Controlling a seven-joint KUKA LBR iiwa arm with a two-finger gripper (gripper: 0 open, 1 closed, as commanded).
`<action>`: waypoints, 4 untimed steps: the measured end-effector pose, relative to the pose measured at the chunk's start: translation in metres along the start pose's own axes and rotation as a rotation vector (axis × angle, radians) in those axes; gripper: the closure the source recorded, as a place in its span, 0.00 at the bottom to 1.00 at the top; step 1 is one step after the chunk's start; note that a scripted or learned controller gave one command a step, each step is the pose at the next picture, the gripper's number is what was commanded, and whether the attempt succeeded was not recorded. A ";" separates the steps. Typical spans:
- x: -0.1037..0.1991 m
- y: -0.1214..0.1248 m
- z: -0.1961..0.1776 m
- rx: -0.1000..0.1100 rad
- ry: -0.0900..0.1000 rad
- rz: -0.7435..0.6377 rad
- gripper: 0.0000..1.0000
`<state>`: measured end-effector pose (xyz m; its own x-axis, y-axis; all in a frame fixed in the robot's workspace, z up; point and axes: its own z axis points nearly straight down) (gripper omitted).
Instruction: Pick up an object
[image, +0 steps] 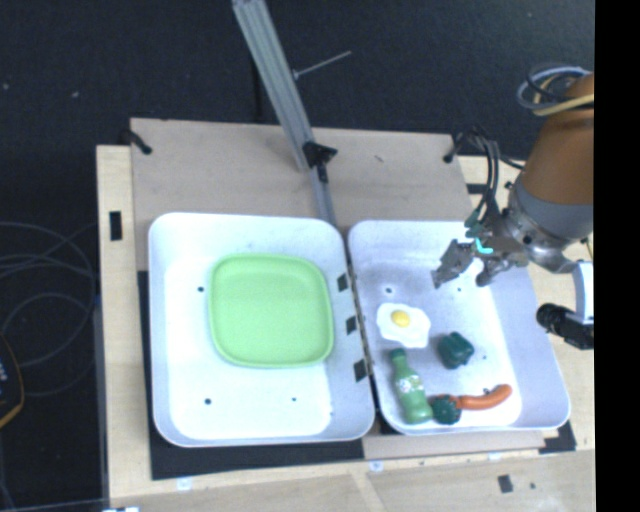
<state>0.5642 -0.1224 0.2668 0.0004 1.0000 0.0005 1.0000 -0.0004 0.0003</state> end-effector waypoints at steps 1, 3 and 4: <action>0.000 0.000 0.000 -0.001 0.000 0.000 0.00; -0.007 0.002 0.086 0.003 -0.001 0.001 0.00; 0.001 0.007 0.140 0.005 0.000 0.000 0.00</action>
<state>0.5715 -0.1216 0.1269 0.0005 1.0000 0.0001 1.0000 -0.0005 -0.0042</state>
